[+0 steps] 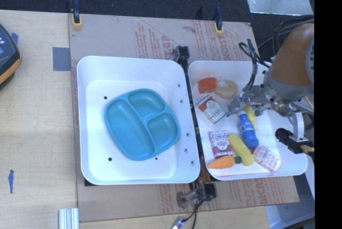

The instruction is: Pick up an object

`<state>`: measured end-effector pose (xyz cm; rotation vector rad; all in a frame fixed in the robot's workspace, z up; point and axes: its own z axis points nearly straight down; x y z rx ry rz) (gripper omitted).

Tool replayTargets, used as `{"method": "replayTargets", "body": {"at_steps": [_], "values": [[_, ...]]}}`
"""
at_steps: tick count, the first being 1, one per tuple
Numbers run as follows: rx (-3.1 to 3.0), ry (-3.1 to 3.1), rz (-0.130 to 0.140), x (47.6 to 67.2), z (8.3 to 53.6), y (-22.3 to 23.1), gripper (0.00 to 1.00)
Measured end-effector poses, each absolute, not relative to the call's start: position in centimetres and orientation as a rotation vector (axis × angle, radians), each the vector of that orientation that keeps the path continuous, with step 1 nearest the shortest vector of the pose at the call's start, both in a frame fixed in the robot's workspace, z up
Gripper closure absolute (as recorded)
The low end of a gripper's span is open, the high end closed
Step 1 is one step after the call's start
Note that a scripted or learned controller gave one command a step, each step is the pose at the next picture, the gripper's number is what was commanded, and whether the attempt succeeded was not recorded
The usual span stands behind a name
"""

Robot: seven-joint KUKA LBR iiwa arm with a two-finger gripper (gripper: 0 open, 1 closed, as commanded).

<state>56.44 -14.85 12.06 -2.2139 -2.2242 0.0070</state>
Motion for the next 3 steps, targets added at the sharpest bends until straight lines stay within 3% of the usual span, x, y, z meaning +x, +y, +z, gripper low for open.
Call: {"method": "replayTargets", "body": {"at_steps": [1,2,3], "values": [[-2.217,-2.228,0.0,57.6,9.6,-13.6,0.0],[-2.213,-2.23,-0.003,57.7,10.7,-13.6,1.0],[-2.212,-2.231,-0.003,57.7,10.7,-13.6,0.0]]}}
